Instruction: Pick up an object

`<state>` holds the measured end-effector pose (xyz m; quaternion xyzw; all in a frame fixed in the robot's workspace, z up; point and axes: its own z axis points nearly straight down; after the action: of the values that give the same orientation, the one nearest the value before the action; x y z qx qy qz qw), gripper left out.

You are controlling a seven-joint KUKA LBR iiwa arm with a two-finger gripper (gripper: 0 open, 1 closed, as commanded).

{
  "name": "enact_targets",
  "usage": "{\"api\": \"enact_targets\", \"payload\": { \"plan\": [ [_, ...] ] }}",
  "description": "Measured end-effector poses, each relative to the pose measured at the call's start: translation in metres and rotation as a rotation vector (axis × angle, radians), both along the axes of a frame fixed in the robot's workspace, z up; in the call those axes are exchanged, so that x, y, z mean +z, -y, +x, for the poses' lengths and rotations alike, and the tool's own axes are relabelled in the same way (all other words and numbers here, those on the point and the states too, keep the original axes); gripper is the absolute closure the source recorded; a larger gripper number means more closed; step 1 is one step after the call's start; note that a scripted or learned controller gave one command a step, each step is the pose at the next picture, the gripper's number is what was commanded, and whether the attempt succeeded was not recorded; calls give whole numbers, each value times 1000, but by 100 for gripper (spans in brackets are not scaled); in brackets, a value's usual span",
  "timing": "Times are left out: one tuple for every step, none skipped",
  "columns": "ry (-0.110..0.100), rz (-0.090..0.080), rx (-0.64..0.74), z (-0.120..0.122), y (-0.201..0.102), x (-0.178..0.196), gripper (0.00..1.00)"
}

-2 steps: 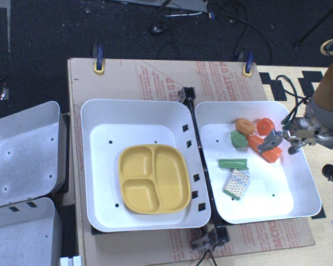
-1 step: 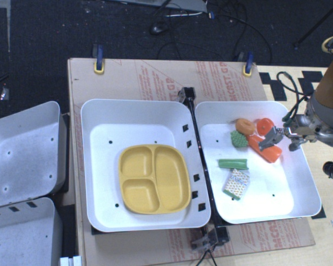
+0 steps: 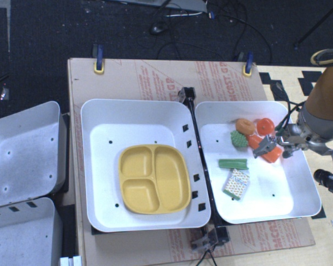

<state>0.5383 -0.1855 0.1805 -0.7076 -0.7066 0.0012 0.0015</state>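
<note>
- Bench [image 3: 155, 248]: flat brown board, matte, printed with faint red lettering that sits mirrored or upside down and cannot be read with certainty; dark clips and cabling at its near edge between the bins.
- Left bin [image 3: 100, 112]: shallow white plastic tray with rounded corners, smooth, with small dark dots on its floor.
- Yellow plate [image 3: 154, 178]: smooth moulded plastic, rounded rectangle, three compartments, lying flat in the middle of the left bin.
- Right bin [image 3: 277, 204]: same white tray, touching the left bin along a dark centre strip.
- Patterned packet [image 3: 236, 183]: small flat rectangle, speckled light print with green touches, tilted, on the near part of the right bin's floor; print too small to read.
- Green bar [image 3: 233, 163]: slim, smooth, oblong, lying just beyond the packet.
- Green knobbly piece [image 3: 240, 139]: rounded, bumpy texture, near the far wall.
- Orange rounded piece [image 3: 245, 126]: smooth, touching the green knobbly piece.
- Red rounded piece [image 3: 265, 127]: glossy, just right of the orange one.
- Red-orange object [image 3: 271, 153]: smooth, beneath the claw, in the right bin's far-right area.
- Claw [image 3: 265, 147]: grey metal, low over the red-orange object; whether it grips anything cannot be told.
- Arm [image 3: 322, 112]: grey with an orange band, entering from the right.
- Yellow clamps [image 3: 99, 66]: two, at the bench's far edge.
</note>
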Motion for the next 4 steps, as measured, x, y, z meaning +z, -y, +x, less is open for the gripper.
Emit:
{"api": "enact_targets", "payload": {
  "plan": [
    [-1, 1, 0, -5, -6, -46, 0],
    [2, 0, 0, -5, -7, -90, 0],
    [6, -1, 0, -4, -7, -78, 100],
    [8, -2, -1, -3, 1, -32, 100]
  ]
}}
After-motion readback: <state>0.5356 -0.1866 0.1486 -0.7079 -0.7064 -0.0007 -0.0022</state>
